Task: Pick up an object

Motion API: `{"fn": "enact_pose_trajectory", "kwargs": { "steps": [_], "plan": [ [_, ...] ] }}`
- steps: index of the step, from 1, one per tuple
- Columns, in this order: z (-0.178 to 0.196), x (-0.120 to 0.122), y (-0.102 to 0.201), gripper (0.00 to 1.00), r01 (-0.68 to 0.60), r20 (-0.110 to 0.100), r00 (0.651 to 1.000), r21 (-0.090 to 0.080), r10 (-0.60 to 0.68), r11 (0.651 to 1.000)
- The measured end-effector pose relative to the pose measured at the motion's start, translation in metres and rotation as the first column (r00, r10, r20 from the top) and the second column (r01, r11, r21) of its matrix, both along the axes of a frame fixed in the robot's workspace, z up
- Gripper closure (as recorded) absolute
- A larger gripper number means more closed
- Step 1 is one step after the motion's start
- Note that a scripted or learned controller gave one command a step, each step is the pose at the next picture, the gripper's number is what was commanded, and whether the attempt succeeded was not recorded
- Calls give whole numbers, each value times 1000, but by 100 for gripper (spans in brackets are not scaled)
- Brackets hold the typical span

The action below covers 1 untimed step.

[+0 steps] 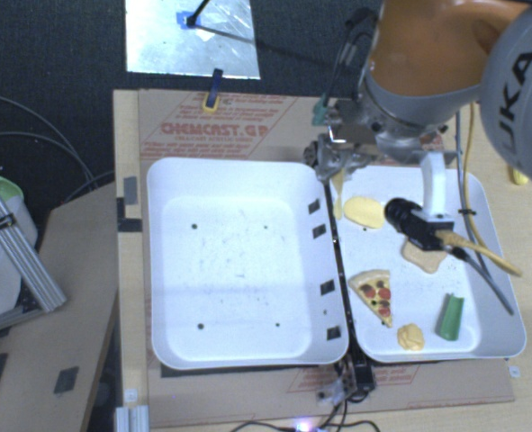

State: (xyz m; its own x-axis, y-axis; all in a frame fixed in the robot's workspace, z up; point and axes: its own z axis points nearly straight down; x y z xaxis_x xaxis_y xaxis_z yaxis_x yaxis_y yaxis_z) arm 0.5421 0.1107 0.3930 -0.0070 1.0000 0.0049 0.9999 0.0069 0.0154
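- Jaws: hang at the far end of the right bin (pixel 486 318), over the rims where the two bins meet. No object is seen between them. Whether they stand apart or together cannot be told from this angle.
- Yellow piece (pixel 365 211): the nearest candidate, on the bin floor just beside the jaws, toward the near side. It is rounded and smooth, so it probably slips unless gripped across its short axis.
- Tan piece (pixel 422 258): farther right and partly covered. It is a poor first choice, since its outline cannot be read.
- Pizza slice (pixel 374 293): flat, and close to the rim between the bins. It is judged hard to grasp, as it gives little to close on and the wall crowds one side.
- Lump (pixel 410 336) and green block (pixel 449 318): near the front wall, well apart from the jaws. The block seems straight-sided and would likely hold well.
- Left bin (pixel 238 277): beside the right one, rims touching.
- Arm (pixel 428 43): reaches in from the right, above the far wall.
- Step in hand: judged to be the approach, with nothing yet lifted.
- Good practice:
  - shift clear of the rim and centre over the chosen object;
  - open wide and descend straight until the tips nearly meet the floor;
  - close, then lift vertically and check that the object rises.
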Motion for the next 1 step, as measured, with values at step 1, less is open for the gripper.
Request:
{"fn": "enact_pose_trajectory", "kwargs": {
  "steps": [1],
  "plan": [
    [-50, 2, 0, 100, 6, -16, 1000, -5, -6, 1000]
  ]
}}
